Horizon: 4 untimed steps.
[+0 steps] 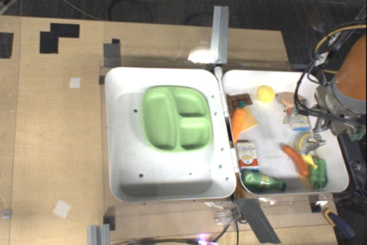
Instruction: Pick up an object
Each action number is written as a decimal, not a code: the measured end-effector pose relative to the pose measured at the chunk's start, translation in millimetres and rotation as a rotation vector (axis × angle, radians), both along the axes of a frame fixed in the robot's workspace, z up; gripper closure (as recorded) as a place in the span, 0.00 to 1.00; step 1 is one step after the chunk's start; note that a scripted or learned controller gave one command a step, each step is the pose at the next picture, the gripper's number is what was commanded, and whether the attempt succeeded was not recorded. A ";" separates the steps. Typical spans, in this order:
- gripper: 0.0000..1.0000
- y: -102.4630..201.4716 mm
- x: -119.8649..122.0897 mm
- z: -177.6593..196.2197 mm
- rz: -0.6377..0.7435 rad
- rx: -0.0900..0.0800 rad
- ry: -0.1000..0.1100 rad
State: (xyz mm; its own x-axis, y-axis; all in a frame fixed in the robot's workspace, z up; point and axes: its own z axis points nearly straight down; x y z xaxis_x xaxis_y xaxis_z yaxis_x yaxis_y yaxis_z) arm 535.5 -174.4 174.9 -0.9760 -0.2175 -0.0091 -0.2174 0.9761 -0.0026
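A green divided plate is seen lying in the left bin on the tabletop. In the right bin, along its left wall, a dark brown packet, an orange wedge, a small printed carton and a green bottle are ranged from back to front. A yellow ball is placed near the back wall. An orange carrot is found toward the front right, beside a green item. The tool is positioned low over the right bin, just behind the carrot; how far it is parted cannot be told, and nothing can be made out in its grip.
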 end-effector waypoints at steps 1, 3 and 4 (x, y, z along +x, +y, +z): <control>0.00 -32.2 39.5 -84.3 0.047 -0.004 -0.009; 0.00 -30.6 43.4 -70.6 0.045 -0.004 -0.022; 0.00 -15.3 -18.5 -84.4 -0.132 -0.002 -0.009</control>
